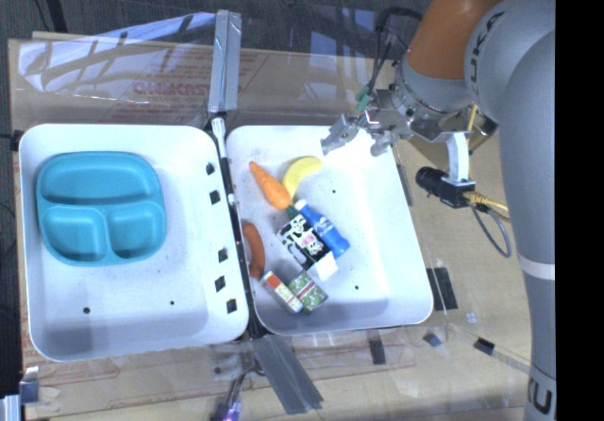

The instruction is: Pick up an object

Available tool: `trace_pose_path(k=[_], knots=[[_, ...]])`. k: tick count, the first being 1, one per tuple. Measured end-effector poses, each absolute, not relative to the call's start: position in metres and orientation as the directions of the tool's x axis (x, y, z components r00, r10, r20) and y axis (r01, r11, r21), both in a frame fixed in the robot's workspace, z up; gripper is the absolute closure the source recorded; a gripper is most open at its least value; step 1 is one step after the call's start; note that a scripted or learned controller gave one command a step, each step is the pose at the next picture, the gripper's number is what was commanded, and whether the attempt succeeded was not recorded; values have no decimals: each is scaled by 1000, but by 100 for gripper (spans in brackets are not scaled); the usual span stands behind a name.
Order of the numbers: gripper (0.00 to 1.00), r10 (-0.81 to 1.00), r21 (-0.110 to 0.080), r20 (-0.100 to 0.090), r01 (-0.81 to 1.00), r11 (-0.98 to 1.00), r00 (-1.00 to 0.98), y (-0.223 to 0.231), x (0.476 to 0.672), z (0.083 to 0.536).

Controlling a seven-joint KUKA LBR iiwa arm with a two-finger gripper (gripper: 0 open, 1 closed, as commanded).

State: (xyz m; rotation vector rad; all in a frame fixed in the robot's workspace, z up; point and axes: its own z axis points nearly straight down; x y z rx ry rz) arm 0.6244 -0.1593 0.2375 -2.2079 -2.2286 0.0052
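My gripper point(359, 139) hangs over the far edge of the right bin point(377, 249), its two grey fingers spread apart with nothing between them. Just left and below it lie a yellow lemon-like fruit point(302, 172) and an orange carrot point(270, 185). Nearer the bin's middle is a blue and white milk carton with cow spots point(311, 240). A small red, white and green box point(294, 290) lies at the front. A brown sausage-shaped piece point(254, 248) rests against the bin's left wall.
The left bin point(113, 315) holds a turquoise divided tray point(101, 206). A metal divider bar point(224, 60) stands between the bins at the back. The arm point(491, 42) fills the upper right, with a black cable fitting point(444, 185) beside the right bin.
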Motion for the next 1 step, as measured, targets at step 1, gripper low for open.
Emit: trace_pose_path(k=[1], knots=[[0, 996, 19, -5, 996, 93, -93, -134, 624, 115]])
